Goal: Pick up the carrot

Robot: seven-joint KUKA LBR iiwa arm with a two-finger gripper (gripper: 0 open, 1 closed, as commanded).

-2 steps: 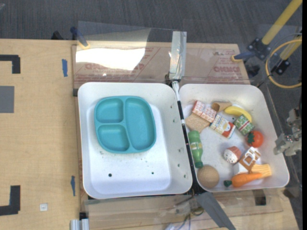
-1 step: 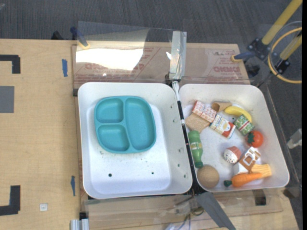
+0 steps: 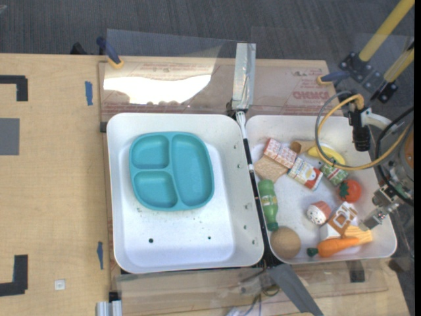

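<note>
The carrot, orange with a small green tip at its left end, lies along the front wall of the right bin. A yellow piece rests against its right end. My gripper is at the right rim of this bin, just above and right of the carrot's right end and largely cut off by the view's edge. It stands apart from the carrot, with nothing seen in its grasp.
The right bin also holds a brown ball, a green bottle, a red tomato, a small carton, a juice box and a banana. The left bin holds a teal divided plate. Cables hang over the bin's right side.
</note>
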